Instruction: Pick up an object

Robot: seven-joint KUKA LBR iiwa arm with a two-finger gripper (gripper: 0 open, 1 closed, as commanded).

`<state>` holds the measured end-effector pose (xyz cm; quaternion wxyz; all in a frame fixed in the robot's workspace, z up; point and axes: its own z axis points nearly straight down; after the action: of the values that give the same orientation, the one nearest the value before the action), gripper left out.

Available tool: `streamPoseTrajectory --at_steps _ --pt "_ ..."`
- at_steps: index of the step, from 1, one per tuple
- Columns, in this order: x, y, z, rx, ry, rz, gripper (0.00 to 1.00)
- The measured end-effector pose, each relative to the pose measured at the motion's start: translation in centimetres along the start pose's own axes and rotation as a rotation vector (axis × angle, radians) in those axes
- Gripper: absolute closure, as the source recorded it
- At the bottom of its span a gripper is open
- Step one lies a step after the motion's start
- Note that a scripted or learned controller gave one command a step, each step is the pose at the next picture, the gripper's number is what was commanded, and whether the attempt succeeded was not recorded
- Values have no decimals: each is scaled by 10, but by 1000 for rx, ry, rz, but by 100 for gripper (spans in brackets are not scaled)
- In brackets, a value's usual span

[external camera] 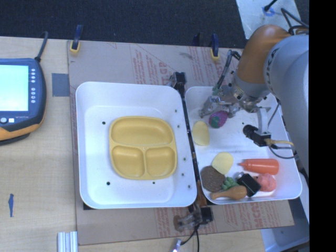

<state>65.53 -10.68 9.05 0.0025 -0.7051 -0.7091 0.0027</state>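
My gripper (221, 108) hangs low over the far left part of the right bin (294, 193), under the grey arm with its orange band (262, 49). A small purple and green toy (218, 119) lies right at the gripper's tip, touching or nearly touching it. I cannot tell whether the toy is held. A pale yellow oval piece (201, 133) lies just left of and nearer than the purple toy, beside the bin's left wall.
The right bin's near end holds a yellow round piece (222, 162), a brown patty (212, 178), a green bit (228, 183), a drumstick (231, 194), a black block (248, 184), a pink item (267, 182) and an orange bottle (260, 166). The left bin (89, 140) holds a yellow divided tray (143, 146). A control pendant (18, 96) lies at the far left.
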Motion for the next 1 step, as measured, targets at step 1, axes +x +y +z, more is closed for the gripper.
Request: streamPoseTrajectory --at_steps 1 --pt "-1 1 -12 -1 -1 -2 100"
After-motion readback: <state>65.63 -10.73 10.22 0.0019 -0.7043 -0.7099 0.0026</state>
